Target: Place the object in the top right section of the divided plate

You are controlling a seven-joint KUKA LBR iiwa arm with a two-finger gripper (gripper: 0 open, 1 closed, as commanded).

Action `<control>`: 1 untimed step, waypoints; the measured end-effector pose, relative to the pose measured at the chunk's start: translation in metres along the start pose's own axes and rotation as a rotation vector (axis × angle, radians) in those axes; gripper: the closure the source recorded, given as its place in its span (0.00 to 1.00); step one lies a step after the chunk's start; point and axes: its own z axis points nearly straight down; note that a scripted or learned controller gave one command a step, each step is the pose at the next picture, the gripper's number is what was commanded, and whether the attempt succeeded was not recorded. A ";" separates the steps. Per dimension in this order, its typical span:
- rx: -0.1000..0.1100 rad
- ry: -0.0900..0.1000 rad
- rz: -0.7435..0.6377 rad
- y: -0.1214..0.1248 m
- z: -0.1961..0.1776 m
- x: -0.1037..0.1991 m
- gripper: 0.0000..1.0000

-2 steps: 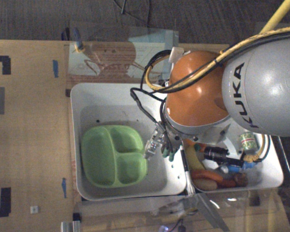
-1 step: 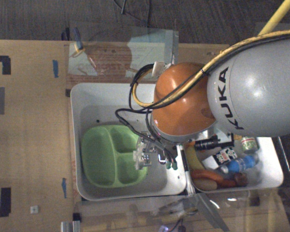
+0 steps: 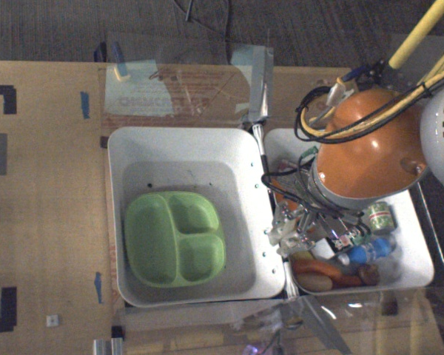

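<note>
- Over the right bin [image 3: 422,268], in the camera view, the arm's orange band [image 3: 370,150] hangs low, and the gripper [image 3: 300,228] sits beneath it near that bin's left wall, just above the clutter.
- Whether the gripper grasps anything cannot be told from this angle; wrist hardware and cables cover it.
- Candidate objects lie heaped along the right bin's lower edge: an orange carrot-like piece [image 3: 318,267], a pale rounded piece [image 3: 316,282] touching it below, a blue bottle [image 3: 370,250], a small green can [image 3: 380,217] and a dark brown lump [image 3: 368,274]. Which one the task means is not clear; the carrot-like piece lies nearest the gripper.
- The green divided plate [image 3: 175,237] rests in the left bin [image 3: 126,154], well apart from the gripper, with a large section on its left and two smaller ones on its right. The top right section [image 3: 194,214] holds nothing yet.
- Judged from this, the step in hand is the pick, so the task is at an early stage.
- To do it well, the gripper should descend on one object alone, since the pieces touch and a neighbour may be dragged or pinched along.
- The lift should then clear the two bin walls between the bins before crossing.
- Release should come low over the upper right section, clear of its ridges, so a rounded object does not roll into the lower one.
</note>
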 end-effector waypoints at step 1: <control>-0.001 -0.006 0.003 0.000 -0.011 -0.002 1.00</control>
